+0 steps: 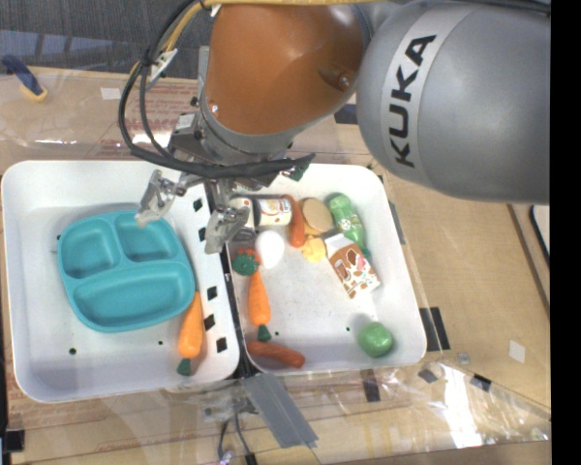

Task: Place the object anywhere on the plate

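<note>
A: What lies in the left bin (29,260)?

B: A teal plastic plate (126,271) with three moulded compartments and rounded corners, smooth and matte. Beside its lower right corner a toy carrot (190,332) rests on the white floor, orange and tapered, green stub toward the near wall.

A: And the right bin (397,289)?

B: A crowd of play food. A second carrot (259,301) lies near the divider, with a reddish sausage (278,356) below it. A white egg (269,249) sits against something red and round (244,262). Further right are a yellow piece (315,250), a tan bun-like shape (317,215), a glossy green pepper (347,217), a printed carton (352,267) and a round green ball (375,338).

A: The gripper (187,209)?

B: It hangs under the orange band over the divider between the bins, its metal fingers (156,200) spread apart, one over the plate's upper right corner. Nothing shows between them.
</note>
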Robot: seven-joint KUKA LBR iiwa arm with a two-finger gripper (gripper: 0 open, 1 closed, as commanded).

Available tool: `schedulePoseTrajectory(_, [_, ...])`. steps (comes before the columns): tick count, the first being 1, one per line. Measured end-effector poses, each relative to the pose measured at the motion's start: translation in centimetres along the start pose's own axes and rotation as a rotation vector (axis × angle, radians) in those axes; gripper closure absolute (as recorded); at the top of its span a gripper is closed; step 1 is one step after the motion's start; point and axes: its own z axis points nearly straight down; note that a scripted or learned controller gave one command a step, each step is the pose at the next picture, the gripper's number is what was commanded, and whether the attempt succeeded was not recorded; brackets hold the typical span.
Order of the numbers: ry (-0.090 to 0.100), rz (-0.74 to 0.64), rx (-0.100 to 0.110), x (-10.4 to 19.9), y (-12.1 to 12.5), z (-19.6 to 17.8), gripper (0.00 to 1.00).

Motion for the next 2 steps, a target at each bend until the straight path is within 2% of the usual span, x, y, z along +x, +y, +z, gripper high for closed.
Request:
schedulePoseTrajectory(1, [-0.003, -0.029, 0.005, -1.91, 0.58, -6.97, 0.0])
schedulePoseTrajectory(2, [0.001, -0.029, 0.001, -1.85, 0.59, -6.7, 0.0])
